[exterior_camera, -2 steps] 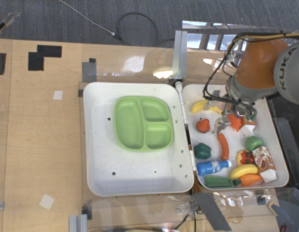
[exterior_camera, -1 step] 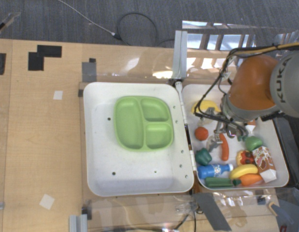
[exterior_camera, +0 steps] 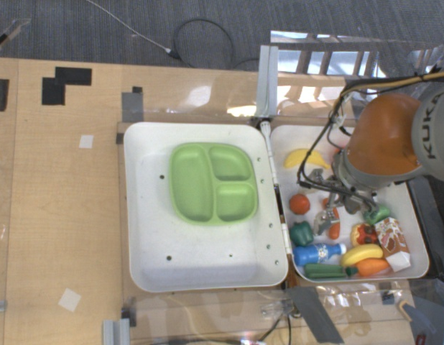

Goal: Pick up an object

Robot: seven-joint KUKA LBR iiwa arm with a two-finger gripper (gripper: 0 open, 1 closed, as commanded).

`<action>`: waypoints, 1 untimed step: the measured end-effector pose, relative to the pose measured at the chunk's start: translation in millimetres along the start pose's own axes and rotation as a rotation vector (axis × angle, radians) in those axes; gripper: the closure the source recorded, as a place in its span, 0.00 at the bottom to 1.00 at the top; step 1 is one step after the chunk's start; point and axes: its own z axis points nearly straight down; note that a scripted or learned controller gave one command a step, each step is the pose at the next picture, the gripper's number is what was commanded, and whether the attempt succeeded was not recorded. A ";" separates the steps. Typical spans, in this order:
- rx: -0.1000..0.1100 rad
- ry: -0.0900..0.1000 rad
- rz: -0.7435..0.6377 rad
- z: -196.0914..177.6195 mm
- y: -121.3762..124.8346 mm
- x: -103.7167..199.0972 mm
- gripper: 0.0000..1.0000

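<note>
two shallow white bins sit side by side on a pale wooden bench [exterior_camera: 57, 214] marked with black squares, grey carpet with a loose cable behind it. the left white bin [exterior_camera: 157, 264] holds a green three-section plastic plate [exterior_camera: 211, 182]. the grey arm with its orange band [exterior_camera: 384, 135] reaches over the right white bin [exterior_camera: 422, 254], its two-finger gripper [exterior_camera: 335, 210] low among the toys; whether the fingers are apart or closed, i cannot tell. nearby lie a yellow plastic banana [exterior_camera: 306, 158], a blue plastic bottle [exterior_camera: 317, 254], a dark green cylinder [exterior_camera: 325, 270], a small red ball [exterior_camera: 299, 204] and a small printed carton [exterior_camera: 392, 237].
</note>
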 end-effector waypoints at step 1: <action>-0.001 0.001 0.075 0.0 -16.9 10.7 0.00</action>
